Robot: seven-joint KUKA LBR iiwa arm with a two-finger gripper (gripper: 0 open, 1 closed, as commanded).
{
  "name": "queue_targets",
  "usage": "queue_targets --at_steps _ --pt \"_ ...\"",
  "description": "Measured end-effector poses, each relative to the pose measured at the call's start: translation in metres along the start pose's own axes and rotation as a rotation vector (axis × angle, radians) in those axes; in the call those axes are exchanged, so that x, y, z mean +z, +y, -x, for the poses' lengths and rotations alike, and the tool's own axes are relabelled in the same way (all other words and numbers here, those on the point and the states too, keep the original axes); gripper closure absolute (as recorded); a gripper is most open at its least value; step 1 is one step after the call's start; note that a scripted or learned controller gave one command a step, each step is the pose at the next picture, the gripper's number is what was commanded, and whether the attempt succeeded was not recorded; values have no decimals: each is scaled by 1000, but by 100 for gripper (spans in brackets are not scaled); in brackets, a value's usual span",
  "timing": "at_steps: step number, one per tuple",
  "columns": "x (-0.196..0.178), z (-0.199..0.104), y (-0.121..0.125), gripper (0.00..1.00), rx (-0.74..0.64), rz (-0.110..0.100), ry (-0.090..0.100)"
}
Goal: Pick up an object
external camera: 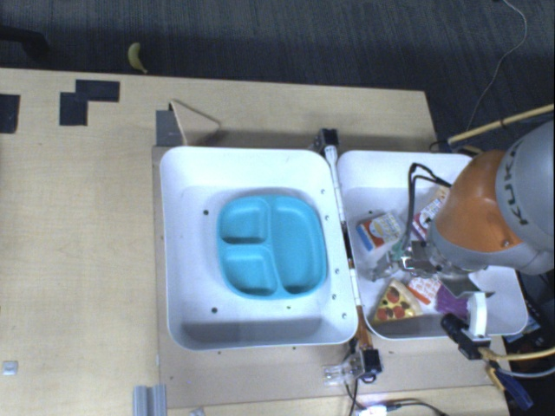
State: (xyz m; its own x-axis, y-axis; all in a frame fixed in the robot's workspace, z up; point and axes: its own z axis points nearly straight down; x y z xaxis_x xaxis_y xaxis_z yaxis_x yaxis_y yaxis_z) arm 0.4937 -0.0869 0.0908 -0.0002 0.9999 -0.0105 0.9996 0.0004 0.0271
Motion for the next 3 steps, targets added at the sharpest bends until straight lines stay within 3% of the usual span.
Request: queue_targets --at_steps 1,2,3 --pt "-13 2 3 100 2 7 -3" --pt "-12 1 3 0 1 7 -3" --pt "0 1 -1 0 2 -2 -1"
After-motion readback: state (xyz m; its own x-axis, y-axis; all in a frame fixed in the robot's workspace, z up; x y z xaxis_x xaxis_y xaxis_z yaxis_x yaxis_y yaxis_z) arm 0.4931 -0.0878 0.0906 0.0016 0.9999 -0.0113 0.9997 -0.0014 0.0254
